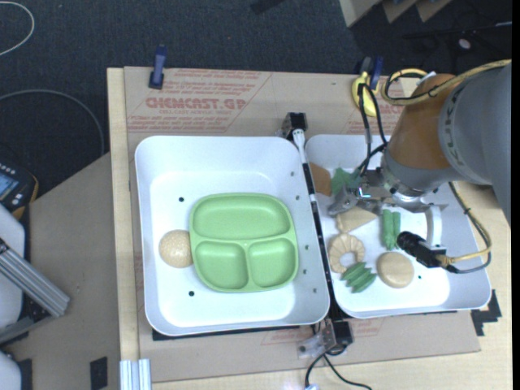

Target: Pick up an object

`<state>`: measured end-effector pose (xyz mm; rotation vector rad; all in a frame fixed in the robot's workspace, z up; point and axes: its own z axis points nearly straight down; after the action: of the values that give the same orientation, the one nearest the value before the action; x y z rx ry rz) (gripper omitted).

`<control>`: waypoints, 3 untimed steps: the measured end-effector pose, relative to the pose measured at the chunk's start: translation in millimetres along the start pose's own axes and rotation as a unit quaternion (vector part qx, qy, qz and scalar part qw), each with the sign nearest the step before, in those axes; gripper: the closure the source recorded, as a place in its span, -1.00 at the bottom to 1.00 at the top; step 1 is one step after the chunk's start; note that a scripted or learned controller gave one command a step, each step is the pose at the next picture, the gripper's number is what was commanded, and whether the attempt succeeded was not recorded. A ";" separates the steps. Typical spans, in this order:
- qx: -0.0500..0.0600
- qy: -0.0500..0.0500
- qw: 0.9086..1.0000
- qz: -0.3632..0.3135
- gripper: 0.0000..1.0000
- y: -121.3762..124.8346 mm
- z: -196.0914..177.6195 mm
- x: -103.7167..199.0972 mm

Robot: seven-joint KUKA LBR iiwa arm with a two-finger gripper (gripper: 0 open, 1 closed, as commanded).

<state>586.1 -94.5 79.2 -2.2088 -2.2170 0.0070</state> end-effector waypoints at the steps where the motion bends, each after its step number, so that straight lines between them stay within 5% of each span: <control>1: -0.007 -0.003 1.000 0.002 1.00 3.4 -18.0 -4.1; 2: -0.007 -0.001 1.000 -0.001 1.00 -56.8 -109.8 69.3; 3: -0.002 -0.001 1.000 -0.001 1.00 -110.4 -103.0 127.5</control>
<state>476.4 32.1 184.2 -2.2099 -2.2212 0.0050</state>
